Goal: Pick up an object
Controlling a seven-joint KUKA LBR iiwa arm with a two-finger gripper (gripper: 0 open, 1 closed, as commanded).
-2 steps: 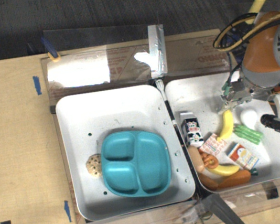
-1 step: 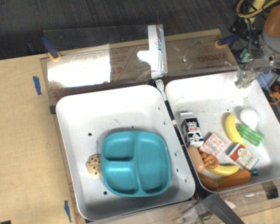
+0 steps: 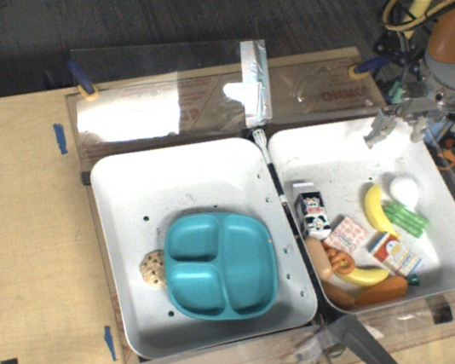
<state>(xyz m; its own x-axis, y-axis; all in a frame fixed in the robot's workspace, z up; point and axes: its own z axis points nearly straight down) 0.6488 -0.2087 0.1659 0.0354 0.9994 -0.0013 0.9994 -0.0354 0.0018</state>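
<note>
Nearest the camera, along the front wall of the right-hand shallow white bin (image 3: 448,183), lay an orange-brown sausage-shaped toy (image 3: 369,293), with a curved yellow plastic banana (image 3: 362,275) touching it just behind. Either looked light, stiff and smooth, so a pinch across the narrow middle seemed the safest hold; the rounded skin would likely slip if taken near an end. Two bananas were counted, the second (image 3: 375,209) standing further back beside a green ridged toy vegetable (image 3: 406,217) and a white rounded lump (image 3: 403,189). Two small printed cartons (image 3: 350,234) lay flat among them, thin and awkward to pinch, and one dark upright packet (image 3: 312,213) stood by the dividing wall. The left-hand white bin (image 3: 116,187) held one teal compartment plate (image 3: 219,263), broad and hard to grip except at its rim, and one speckled round cookie (image 3: 151,268) touching its left edge. The grey two-finger gripper (image 3: 396,118) hovered over the right bin's far corner, grasping nothing; whether it was released or clenched could not be told
</note>
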